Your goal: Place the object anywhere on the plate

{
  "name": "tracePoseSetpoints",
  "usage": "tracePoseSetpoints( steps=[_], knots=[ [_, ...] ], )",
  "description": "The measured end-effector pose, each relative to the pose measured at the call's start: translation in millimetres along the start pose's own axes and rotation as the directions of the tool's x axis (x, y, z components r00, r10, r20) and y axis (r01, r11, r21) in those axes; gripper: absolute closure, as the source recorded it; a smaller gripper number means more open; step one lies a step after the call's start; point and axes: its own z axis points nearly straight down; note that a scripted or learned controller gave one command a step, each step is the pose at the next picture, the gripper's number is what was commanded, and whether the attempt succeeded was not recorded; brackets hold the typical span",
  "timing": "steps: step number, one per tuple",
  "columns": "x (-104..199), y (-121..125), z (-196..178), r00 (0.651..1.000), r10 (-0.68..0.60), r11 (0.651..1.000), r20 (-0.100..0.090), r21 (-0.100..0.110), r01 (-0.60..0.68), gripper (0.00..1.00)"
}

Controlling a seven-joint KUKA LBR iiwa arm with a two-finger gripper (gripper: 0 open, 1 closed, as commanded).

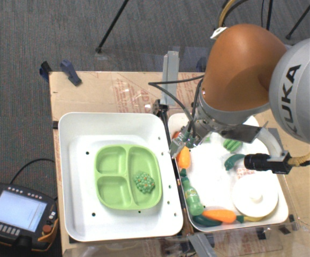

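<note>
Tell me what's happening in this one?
A KUKA arm reaches in over the right bin, its end effector low at the bin's left edge, right above an orange toy vegetable. The green divided plate in the left bin already carries a green bumpy toy. More toy food lies in the right bin.

The grey arm (296, 92) reaches in from the right, its orange band (240, 68) bulking large and rounded above the wrist. Below the band the wrist points down and to the left. The claw (184, 141) sits low at the wrist's end, tilted toward the lower left; it is small and partly shadowed, so its state cannot be made out.
</note>
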Motion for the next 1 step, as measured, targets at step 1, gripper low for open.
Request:
tracePoseSetpoints(
  steps=[1],
  knots=[
    [51.0,34.7,75.5,1.0,0.024,1.0,-0.005,0.011,-0.024,1.0]
  ],
)
